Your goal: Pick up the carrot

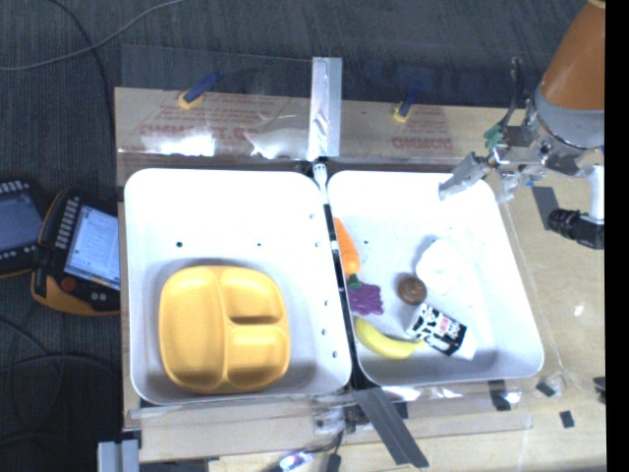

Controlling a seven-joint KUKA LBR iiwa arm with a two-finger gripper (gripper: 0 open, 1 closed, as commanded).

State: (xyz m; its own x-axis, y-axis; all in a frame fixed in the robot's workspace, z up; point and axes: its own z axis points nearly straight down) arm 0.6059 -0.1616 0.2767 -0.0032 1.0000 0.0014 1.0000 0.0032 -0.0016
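The carrot (345, 248) is a small orange piece with a green end. It lies along the left wall of the right bin (521, 313), close to the divider between the two bins. My gripper (479, 179) hangs over the far right corner of that bin, well away from the carrot, up and to its right. Nothing shows in it.
Just below the carrot lie a purple grape bunch (366, 298) and a banana (385, 342). A brown round piece (412, 288), a white crumpled lump (447, 268) and a black-and-white carton (438, 329) fill the bin's middle. The left bin (226, 205) holds a yellow divided plate (224, 324).
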